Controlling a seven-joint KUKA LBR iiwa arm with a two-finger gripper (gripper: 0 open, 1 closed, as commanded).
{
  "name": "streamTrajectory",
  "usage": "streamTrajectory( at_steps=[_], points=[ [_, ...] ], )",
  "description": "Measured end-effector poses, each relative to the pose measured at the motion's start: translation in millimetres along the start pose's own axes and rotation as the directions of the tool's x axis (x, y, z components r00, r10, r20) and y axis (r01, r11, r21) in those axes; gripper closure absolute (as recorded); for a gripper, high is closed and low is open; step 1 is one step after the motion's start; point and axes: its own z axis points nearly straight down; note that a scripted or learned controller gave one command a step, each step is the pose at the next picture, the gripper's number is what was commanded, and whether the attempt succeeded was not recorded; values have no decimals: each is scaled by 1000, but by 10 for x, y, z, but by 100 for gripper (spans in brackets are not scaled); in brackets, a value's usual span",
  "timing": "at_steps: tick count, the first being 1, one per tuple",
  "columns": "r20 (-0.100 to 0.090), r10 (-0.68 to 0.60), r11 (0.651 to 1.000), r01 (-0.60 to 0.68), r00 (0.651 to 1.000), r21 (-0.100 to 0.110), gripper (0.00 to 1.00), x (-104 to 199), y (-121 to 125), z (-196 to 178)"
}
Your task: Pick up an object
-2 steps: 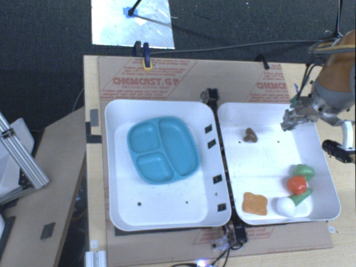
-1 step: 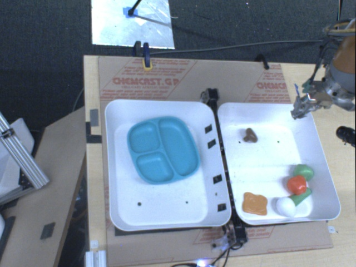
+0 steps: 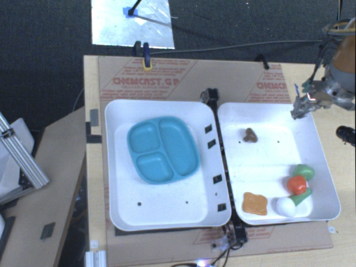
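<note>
Hovering at the right bin's far corner, nothing picked yet

Arm comes in from the right; gripper (image 3: 300, 107) sits over the far right rim of the right bin (image 3: 267, 149), above the bin floor and well apart from every item. Too small and blurred to tell if it is open or closed; nothing visible in it. Judged as a pre-approach pose: parked at the edge so the bin contents stay in sight before a descent.

Candidates all lie in the right bin. One small brown object (image 3: 250, 135) sits alone near the middle top, the nearest to the gripper and the easiest isolated target. Clustered at the near right corner: one orange piece (image 3: 255, 203), one white egg-like object (image 3: 286, 206), one red piece (image 3: 297, 184), one green piece (image 3: 304, 171), the last three touching. That makes five objects.

Left bin (image 3: 119, 149) holds one blue divided plate (image 3: 163, 149) with three compartments, roughly centred.
</note>
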Motion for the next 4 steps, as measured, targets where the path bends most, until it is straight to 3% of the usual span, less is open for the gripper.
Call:
streamTrajectory(
  at_steps=[4],
  points=[
    [-4, -5, 1000, 5, 1000, 2, 100, 2344, -324, -125]
  ],
)
